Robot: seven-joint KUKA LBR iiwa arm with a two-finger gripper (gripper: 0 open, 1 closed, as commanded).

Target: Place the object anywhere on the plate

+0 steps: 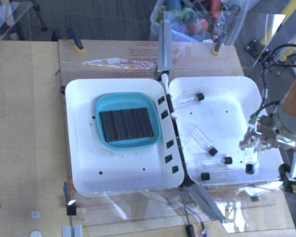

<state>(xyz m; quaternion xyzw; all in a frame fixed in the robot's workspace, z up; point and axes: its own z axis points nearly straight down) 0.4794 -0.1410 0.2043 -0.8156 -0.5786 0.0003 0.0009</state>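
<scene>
Two white bins fill my bench. My gripper (250, 154) hovers over a clear vial (249, 161) in the right bin (222, 90); finger state unclear. Grasp first, then reach the teal plate (127, 101) at left.

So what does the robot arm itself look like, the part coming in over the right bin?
The arm enters from the right edge, showing an orange band above a grey section. Black cables loop beside and above it. Its end, the gripper, is a pale metallic grey assembly of blocky, angular parts, with a small green spot on its upper left side. Finer markings are too blurred to read.
</scene>
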